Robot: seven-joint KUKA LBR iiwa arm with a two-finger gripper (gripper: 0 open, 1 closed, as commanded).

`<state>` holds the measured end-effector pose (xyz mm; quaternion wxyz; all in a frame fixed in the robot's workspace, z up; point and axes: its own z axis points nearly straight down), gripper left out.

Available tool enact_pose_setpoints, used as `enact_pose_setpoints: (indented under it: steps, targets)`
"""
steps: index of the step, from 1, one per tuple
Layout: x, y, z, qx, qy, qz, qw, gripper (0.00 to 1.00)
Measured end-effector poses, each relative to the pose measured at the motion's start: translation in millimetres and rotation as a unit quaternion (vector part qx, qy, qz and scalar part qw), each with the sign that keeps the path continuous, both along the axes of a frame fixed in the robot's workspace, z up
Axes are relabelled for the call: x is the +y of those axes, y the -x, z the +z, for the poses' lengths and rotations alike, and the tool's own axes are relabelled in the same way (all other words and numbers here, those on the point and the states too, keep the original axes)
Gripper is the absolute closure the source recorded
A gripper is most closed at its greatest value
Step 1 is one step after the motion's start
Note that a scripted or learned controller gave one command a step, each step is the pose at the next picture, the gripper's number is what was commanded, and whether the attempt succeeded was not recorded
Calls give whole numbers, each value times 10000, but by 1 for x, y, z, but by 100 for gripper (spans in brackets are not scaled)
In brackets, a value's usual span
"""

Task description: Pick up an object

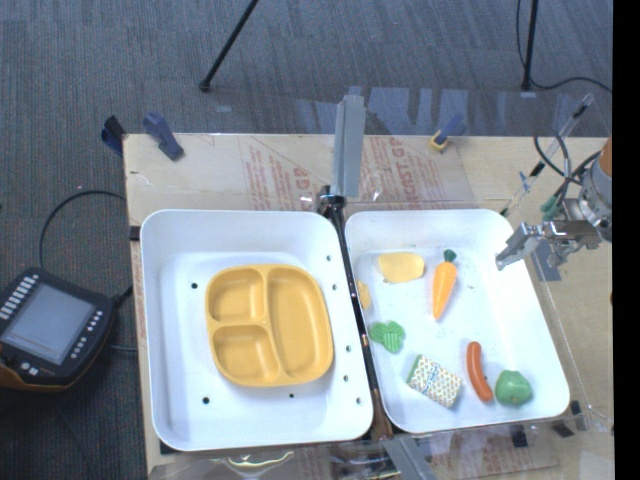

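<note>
Several toys lay in the right bin (pixel 556 363); nearest the gripper (pixel 533 251) was the carrot (pixel 443 284), just to its left in the view and lower, long axis running top to bottom, green tip uppermost. Whether that gripper was spread or clenched I could not tell, and nothing showed in it

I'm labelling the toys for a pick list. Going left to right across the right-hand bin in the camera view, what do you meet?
Green leafy toy → yellow flat piece → patterned block → carrot → red sausage → green round toy → gripper over the bin's right edge.
</note>
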<state>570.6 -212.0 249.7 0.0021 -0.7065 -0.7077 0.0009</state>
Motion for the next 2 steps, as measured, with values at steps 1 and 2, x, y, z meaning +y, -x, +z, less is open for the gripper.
enact_pose_setpoints:
  steps: [1, 2]
  targets:
    - [39, -38, -145, 55, -17, -76, 10000, 0]
    - [55, -22, -166, 19, -4, -127, 9999, 0]
